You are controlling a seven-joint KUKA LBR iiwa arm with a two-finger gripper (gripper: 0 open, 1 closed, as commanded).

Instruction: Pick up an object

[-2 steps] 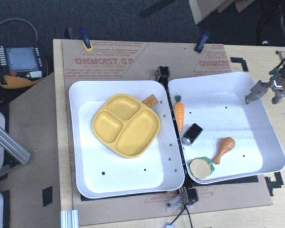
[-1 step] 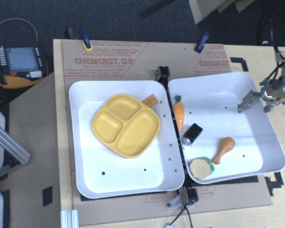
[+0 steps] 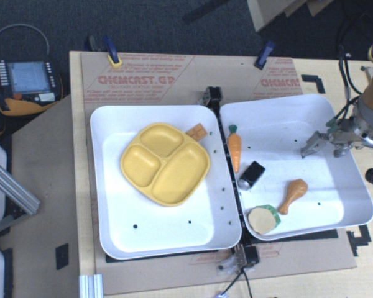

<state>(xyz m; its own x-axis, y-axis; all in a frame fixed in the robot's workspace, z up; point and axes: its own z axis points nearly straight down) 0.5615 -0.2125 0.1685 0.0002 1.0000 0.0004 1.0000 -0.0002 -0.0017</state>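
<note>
Bins are seen side by side on the bench, the left bin (image 3: 112,222) and the right bin (image 3: 354,210). A yellow divided plate (image 3: 165,164) is laid in the left bin, with a small brown block (image 3: 197,131) just beside its upper right rim. In the right bin, a toy carrot (image 3: 234,151) is placed along the left wall, a black rectangular object (image 3: 253,174) near it, a toy chicken drumstick (image 3: 292,195) further right, and a round cream-and-green piece (image 3: 263,220) at the lower left corner. The gripper (image 3: 323,143) is held over the right bin's upper right part, its fingers spread apart with nothing between them, well apart from every object.
</note>
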